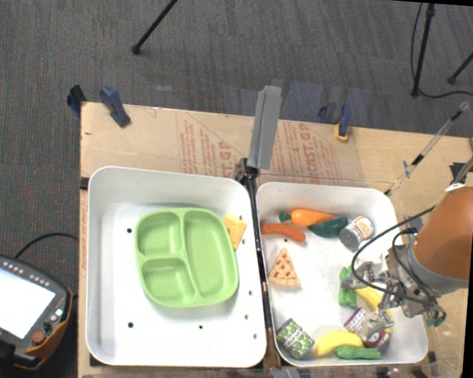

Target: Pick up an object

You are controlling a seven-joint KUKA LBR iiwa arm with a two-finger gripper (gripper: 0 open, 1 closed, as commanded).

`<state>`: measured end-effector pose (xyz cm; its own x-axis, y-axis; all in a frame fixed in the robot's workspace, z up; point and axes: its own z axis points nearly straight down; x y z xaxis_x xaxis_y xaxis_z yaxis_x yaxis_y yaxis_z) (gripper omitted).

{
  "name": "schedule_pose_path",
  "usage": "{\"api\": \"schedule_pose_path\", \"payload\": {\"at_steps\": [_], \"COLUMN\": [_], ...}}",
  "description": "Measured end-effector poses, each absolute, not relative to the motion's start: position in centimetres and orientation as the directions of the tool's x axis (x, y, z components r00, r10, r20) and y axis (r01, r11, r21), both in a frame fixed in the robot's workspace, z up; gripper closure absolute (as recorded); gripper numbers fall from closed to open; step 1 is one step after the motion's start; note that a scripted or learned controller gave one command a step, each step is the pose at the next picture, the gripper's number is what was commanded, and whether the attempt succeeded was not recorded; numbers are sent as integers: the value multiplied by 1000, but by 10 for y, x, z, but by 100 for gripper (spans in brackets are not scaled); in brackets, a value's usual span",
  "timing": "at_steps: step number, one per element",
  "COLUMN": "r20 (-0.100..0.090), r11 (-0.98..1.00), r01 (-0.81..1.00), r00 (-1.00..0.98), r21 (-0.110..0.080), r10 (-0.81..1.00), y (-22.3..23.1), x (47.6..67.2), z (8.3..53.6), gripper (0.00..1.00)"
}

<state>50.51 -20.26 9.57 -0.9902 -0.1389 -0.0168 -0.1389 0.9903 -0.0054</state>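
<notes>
— Several toys crowd the right bin point(333, 190); nearest is the purple packet point(370, 327), at its five o'clock corner.
— Which way from the gripper point(387, 306)?
— Directly beneath, toward six o'clock. Whether the pincer is released or clenched, I cannot tell.

Bench point(183, 138) of bare brown board, carrying two white bins.

The right bin point(327, 192) lies directly under the gripper point(386, 308); the left bin point(103, 213) sits well off to the gripper's far side, the two touching along a shared edge. Beyond the gripper, at the bench's back edge, a blue clamp point(114, 105) and a yellow-tipped clamp point(342, 123) grip the board.
</notes>
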Motion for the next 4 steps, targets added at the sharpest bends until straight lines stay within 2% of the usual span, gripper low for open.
{"api": "schedule_pose_path", "payload": {"at_steps": [1,2,3,4], "r20": [-24,-5,5,-3], "r11": [989,999,1000,1000], "r01": [-150,-43,13,10], "r00": [-988,-999,-1000,-1000], "r21": [-9,2,3,0], "r10": [-151,-43,13,10], "y": [-170,-146,-90,-126], "x": [501,603,487,557], "z": [95,88,86,88], "gripper": [0,0,0,0]}}
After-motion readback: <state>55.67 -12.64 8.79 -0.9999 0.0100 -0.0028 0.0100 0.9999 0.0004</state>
